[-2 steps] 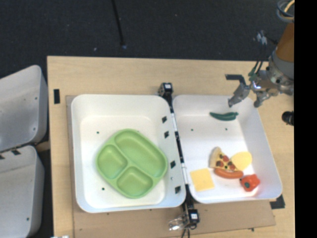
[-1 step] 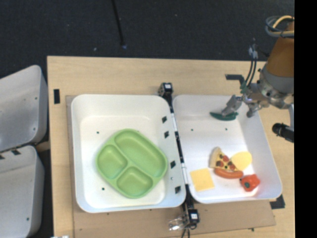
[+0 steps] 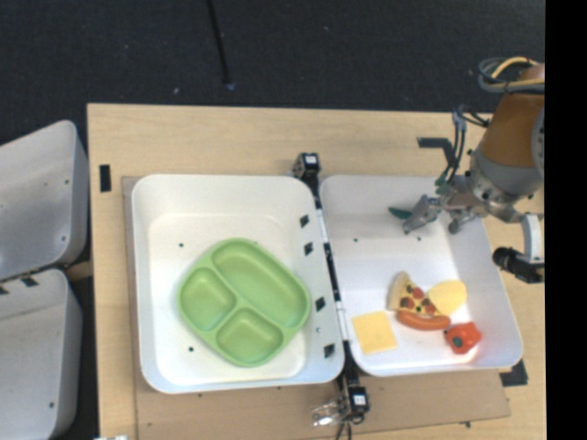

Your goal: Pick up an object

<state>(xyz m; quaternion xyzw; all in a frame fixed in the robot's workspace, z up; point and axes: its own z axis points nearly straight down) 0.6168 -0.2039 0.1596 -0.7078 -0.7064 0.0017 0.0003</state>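
The claw [image 3: 424, 216] hangs over the right bin's [image 3: 367, 211] bare end, fingers spread wide, nothing held; the pizza [image 3: 409, 295] sits apart, an easy reach below.

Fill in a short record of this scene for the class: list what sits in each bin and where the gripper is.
left bin: green divided plate
right bin: pizza slice, sausage, yellow cheese square, pale yellow piece, red piece
toy food position: grouped in the near right part of the right bin
gripper: over the far part of the right bin, apart from the food
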